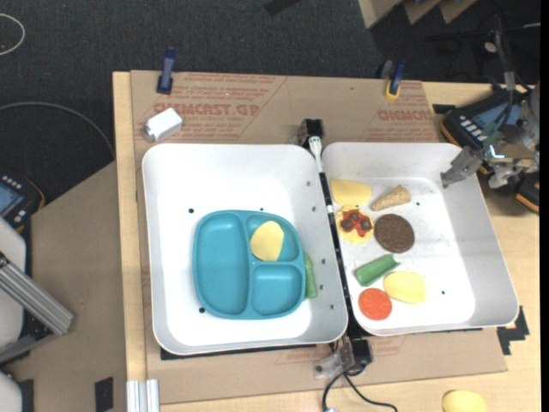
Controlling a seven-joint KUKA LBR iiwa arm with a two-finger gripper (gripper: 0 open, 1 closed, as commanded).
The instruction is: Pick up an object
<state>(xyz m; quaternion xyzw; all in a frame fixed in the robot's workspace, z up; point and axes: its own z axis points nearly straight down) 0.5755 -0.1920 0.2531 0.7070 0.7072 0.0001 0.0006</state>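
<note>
At the near edge of the counter [86, 256], a yellow object [463, 401] lies outside the bins, low on the right. In the right bin [480, 256], nearest the front, sit an orange-red disc [375, 303] and a yellow lump [406, 287], touching or nearly so. Just behind them a green pod [376, 269] lies slanted. Farther back come a brown round patty [395, 232] and a small red piece [355, 222] on a yellow scrap, then a pale yellow slice [350, 192] and a tan wedge [391, 198].

In the left bin [171, 196] a blue divided plate [227, 264] holds a yellow piece [267, 240] in its upper right compartment; a green strip [310, 275] lies against the plate's right edge.

The tool [459, 167] hangs over the right bin's far right rim, apart from all the food; whether it is parted or closed cannot be told, and nothing is seen in it.

Beyond, a white block [163, 124] rests on the cardboard.
</note>
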